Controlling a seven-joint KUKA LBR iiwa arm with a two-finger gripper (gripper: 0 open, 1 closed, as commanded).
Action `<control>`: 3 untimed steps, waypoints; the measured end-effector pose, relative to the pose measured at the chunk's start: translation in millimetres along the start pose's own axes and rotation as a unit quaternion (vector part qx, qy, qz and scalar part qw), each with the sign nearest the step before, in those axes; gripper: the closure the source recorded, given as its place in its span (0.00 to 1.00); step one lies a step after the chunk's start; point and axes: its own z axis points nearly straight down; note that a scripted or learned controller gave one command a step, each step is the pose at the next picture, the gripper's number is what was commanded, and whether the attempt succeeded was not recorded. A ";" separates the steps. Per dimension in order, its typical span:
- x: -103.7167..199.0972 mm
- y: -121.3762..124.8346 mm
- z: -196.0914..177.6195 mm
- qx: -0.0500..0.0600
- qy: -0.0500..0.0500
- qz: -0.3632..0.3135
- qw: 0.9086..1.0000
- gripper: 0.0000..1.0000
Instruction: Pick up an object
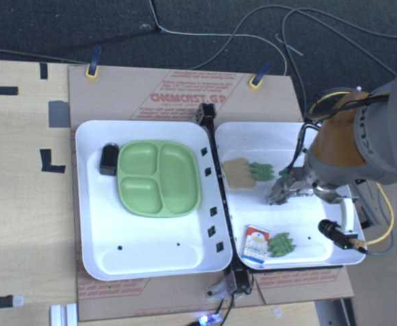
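starting at the left, we see the left bin (89, 202) holding a small black block (108, 159) that sits just beside a green divided plate (159, 178), touching or nearly touching its left rim. across the divider, the right bin (307, 253) holds the likelier targets: a tan flat piece (237, 174) with a green leafy toy (262, 171) touching its right edge near the top, and, toward the near rim, a small red and white carton (256, 242) with a second green leafy toy (281, 244) right against it. the gripper (280, 191) hangs low over the bin's bare middle, just right of the tan piece and below the first leafy toy; we cannot tell from this slanted view how its end stands, and we see nothing caught in it. we judge the pick is not yet made. to do it well, we would choose one thing and centre squarely over it before descending, since every candidate here is paired with a neighbour that could be nudged or pinched along. the leafy toy nearest the gripper looks the shortest reach, but it is small and flat, so we would come straight down and close across its narrow width, keeping clear of the tan piece.
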 end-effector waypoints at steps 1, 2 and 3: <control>-7.7 6.2 -47.6 0.000 0.001 0.000 1.000 1.00; 0.7 12.8 -96.7 0.000 0.001 -0.001 1.000 1.00; 0.9 13.5 -123.9 0.001 0.002 0.000 1.000 1.00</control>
